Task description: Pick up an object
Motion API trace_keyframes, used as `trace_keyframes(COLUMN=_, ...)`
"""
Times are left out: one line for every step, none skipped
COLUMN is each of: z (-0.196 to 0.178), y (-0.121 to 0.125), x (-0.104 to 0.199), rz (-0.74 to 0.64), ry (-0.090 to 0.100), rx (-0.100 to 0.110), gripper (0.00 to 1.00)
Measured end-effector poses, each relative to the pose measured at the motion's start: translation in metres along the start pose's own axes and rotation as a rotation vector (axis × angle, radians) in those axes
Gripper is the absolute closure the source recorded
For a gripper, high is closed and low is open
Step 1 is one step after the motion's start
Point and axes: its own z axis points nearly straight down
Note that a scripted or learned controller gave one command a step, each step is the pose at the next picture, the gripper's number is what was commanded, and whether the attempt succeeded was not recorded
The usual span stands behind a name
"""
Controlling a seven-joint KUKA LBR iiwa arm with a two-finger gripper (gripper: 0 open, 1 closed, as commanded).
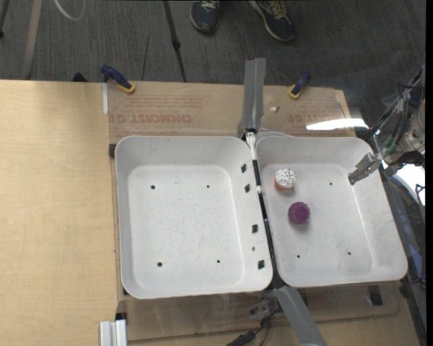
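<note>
Purple round ball (299, 213) and small white spotted ball (285, 178) sit near our right white bin's (379, 263) left edge, not picked up yet, while our gripper (362, 169) waits by its right edge, grip unclear.

Smooth white plastic bins (183, 152), matt wooden bench (54, 203)

The arm (413, 128) is cut off by the right edge, so little beyond its wrist shows. Its tool (362, 170) is too small and dim to tell how the fingers stand. Two shoes (270, 17) at the far edge are cropped.
</note>
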Motion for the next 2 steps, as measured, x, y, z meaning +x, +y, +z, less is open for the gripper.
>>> trace_keyframes(z=0.177, y=-0.020, x=0.064, rz=0.129, ry=0.002, rx=0.001, gripper=0.00)
trace_keyframes(z=0.176, y=0.037, x=-0.046, rz=0.092, ry=0.010, rx=-0.001, gripper=0.00)
